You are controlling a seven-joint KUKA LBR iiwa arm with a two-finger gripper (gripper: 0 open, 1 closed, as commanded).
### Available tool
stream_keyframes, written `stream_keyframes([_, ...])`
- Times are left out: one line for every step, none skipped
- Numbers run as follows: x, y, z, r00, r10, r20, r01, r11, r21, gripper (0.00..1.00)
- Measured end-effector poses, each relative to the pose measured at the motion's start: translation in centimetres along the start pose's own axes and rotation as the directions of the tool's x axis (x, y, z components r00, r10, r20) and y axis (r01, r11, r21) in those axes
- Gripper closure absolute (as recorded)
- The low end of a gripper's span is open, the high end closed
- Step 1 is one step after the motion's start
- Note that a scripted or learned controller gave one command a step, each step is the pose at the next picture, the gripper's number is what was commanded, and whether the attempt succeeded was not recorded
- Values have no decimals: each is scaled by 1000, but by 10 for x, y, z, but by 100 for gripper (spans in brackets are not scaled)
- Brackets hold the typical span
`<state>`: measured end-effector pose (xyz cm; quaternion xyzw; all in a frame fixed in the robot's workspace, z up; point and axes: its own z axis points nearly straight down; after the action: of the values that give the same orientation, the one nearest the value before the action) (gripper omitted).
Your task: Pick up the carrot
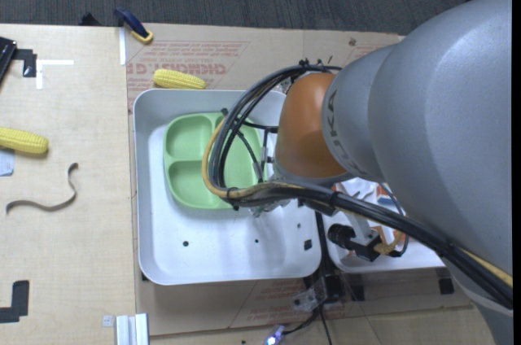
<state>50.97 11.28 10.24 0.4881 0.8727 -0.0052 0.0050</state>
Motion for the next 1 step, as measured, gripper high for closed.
stream_keyframes([-2,-1,-8,1000,0,2,0,1000,3,100])
